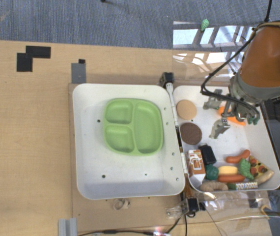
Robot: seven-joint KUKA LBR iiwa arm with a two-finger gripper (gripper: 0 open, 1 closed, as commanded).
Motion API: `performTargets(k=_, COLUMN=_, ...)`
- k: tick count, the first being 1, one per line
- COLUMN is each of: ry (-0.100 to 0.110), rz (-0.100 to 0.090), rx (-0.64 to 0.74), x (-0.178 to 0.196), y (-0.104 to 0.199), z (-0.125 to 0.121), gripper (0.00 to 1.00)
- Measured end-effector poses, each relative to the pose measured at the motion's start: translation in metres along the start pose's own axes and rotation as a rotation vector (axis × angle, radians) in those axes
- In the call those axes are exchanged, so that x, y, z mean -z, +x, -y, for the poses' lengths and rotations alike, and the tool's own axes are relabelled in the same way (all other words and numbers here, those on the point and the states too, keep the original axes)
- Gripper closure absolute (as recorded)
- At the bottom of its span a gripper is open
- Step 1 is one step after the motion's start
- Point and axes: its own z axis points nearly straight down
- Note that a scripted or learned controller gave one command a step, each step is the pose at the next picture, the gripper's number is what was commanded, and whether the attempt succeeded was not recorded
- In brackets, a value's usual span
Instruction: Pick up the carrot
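1. You will find no text, brand, number or sign that can be read anywhere in this view.
2. The small orange-and-white carton (195,162), at the near left of the right bin (267,146), carries printed markings, but they are too small and blurred for you to make out.
3. The black patches (33,57) on the bench (32,146), far left, are plain shapes with no lettering.

Bench (32,146): pale wood, spanning the scene.
Left bin (88,176): white, lies flat on the bench at centre.
Right bin (267,141): white, just beside the left bin, edges touching.
Black marks (32,57): far left on the bench top.
Grey bracket (79,73): just beyond the left bin's far-left corner.
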Motion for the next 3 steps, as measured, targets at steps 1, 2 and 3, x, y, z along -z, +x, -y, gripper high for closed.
performTargets(k=1, ry=0.002, rz=-0.001, rx=0.079, x=-0.032, y=-0.039, z=0.074, gripper=0.00)
performTargets(k=2, ry=0.002, rz=0.005, rx=0.056, x=-0.104, y=-0.066, z=0.114, gripper=0.00)
performTargets(k=3, ry=0.005, rz=0.019, rx=0.061, x=-0.089, y=-0.071, z=0.112, gripper=1.00)
